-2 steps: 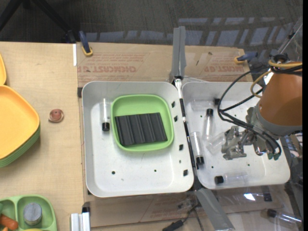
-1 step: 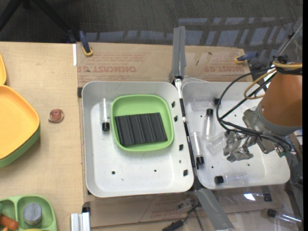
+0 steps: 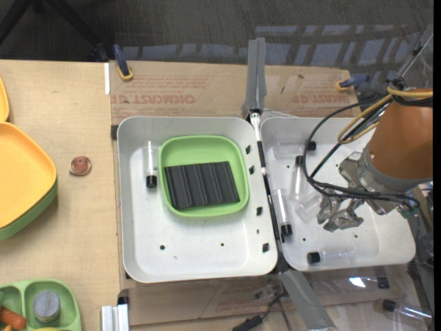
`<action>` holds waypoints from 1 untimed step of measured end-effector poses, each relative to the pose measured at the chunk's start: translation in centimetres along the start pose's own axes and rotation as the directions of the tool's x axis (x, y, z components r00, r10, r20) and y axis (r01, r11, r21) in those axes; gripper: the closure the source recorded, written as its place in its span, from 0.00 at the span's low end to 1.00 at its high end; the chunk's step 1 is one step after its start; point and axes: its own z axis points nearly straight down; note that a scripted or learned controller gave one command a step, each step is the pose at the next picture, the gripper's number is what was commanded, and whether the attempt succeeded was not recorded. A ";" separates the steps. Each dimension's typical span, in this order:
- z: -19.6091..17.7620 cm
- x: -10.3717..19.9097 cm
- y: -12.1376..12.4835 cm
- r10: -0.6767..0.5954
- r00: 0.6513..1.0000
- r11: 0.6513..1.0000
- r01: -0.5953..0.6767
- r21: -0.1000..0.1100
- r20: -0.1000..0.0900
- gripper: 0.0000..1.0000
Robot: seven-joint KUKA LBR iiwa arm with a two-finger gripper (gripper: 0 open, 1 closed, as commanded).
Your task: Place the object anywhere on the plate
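A green square plate [image 3: 201, 150] lies in the left bin [image 3: 200, 257], with a dark grey ribbed slab [image 3: 200, 185] resting flat on it. A clear tube with a black cap [image 3: 150, 164] lies just left of the plate on the bin floor. My gripper [image 3: 338, 216] hangs low over the middle of the right bin [image 3: 365, 250], below the orange band of the arm [image 3: 410, 140]. Around it lie several clear tubes with black caps, one by the bin's left wall [image 3: 281, 211] and one near the front wall [image 3: 332, 256]. I see nothing clearly held by the gripper.
A metal divider post [image 3: 255, 74] stands between the bins at the back. Black and yellow cables [image 3: 331, 150] loop from the arm over the right bin. Yellow plates [image 3: 24, 178] are stacked on the bench at the far left, beside a small red knob [image 3: 80, 165].
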 end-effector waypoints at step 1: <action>0.2 -0.4 0.3 -0.248 0.969 0.969 0.248 0.000 0.000 1.00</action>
